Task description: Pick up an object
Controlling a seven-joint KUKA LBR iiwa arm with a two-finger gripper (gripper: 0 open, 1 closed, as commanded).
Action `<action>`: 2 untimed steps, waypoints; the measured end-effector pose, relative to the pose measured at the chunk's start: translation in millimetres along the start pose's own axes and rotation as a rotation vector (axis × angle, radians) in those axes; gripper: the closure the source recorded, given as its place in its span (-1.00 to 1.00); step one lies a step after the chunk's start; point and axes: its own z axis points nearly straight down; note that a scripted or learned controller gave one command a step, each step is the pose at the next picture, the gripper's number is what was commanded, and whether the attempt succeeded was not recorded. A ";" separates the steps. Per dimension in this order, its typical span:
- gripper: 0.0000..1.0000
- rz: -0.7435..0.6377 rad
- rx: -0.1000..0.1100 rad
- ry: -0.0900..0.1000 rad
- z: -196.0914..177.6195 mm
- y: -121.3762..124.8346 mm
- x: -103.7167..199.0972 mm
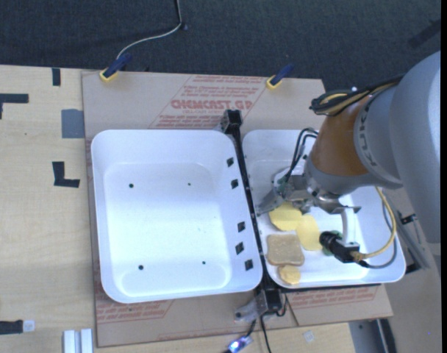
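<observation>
The arm (370, 138) covers much of the right bin (378, 271), and its wrist hides the end effector (290, 193) at the frame's centre right, so I cannot tell its state. Just below it lie yellow pieces (297, 223), a toast slice (284, 249) and a small yellow bit (290, 274). The left bin (165, 212) sits beside, on the worktop (32, 219)

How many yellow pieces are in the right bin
3. One yellow piece lies under the tool, a second is just right of it, and a small one sits at the near wall below the toast. The arm may hide more.
</observation>
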 end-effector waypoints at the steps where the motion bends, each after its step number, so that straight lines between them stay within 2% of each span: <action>1: 1.00 -0.002 0.002 0.003 -14.5 0.6 0.1; 2: 1.00 -0.005 -0.003 0.004 -109.7 -30.9 48.4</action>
